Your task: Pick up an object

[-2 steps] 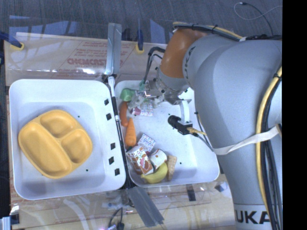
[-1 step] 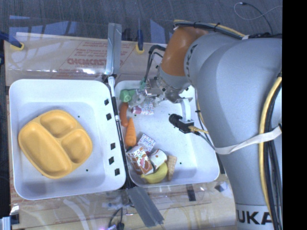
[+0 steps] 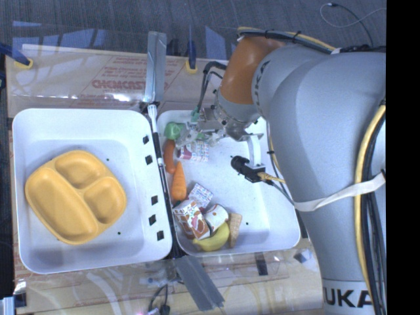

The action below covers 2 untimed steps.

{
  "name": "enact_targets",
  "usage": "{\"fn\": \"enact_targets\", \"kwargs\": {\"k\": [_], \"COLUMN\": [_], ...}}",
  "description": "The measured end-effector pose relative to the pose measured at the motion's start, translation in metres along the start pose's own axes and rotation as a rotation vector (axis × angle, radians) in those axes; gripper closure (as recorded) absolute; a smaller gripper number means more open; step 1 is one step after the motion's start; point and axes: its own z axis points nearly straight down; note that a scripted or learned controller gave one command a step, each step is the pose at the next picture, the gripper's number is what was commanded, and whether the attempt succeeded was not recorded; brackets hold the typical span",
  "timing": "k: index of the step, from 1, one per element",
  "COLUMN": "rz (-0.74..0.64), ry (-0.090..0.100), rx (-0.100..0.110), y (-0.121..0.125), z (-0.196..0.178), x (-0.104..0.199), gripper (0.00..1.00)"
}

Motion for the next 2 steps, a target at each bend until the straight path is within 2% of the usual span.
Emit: {"fn": "enact_targets", "kwargs": {"k": [1,2], "rz": [0.261,0.207], "ry": [0.001,0.001], "rx": [-0.009,-0.012], "y": [-0.029,-0.076], "z": [0.010,0.009], "x": [0.005,-0.059], "gripper": [0.00,0.00]}}
